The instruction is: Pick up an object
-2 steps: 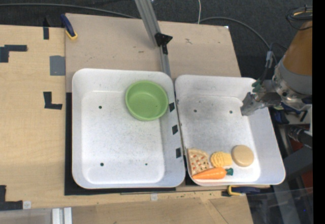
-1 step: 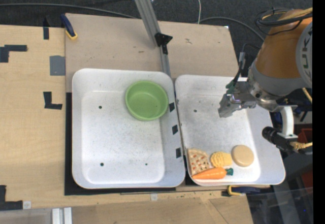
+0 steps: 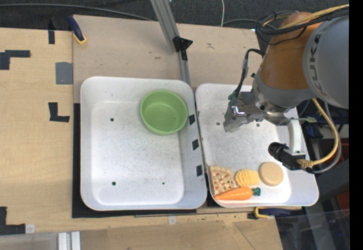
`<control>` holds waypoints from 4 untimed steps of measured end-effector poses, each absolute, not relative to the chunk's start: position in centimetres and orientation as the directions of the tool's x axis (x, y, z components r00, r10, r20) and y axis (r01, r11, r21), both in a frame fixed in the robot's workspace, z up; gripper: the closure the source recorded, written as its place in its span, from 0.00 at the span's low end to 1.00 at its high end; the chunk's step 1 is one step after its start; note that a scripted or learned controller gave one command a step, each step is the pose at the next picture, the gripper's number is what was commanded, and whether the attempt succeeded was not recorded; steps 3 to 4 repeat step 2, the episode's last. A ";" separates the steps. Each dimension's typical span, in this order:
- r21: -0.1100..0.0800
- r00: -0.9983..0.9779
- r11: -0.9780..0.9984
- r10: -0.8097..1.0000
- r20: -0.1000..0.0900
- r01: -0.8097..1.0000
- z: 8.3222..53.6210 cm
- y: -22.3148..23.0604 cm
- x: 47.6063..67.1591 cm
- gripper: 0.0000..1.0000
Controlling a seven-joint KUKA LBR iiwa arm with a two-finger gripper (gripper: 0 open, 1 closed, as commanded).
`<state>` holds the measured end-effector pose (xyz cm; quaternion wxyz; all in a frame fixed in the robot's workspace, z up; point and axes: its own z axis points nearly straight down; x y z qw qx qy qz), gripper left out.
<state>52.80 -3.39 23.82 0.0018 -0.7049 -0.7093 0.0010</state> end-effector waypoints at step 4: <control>-0.001 -0.008 0.008 1.000 0.001 1.000 23.3 6.4 54.7 1.00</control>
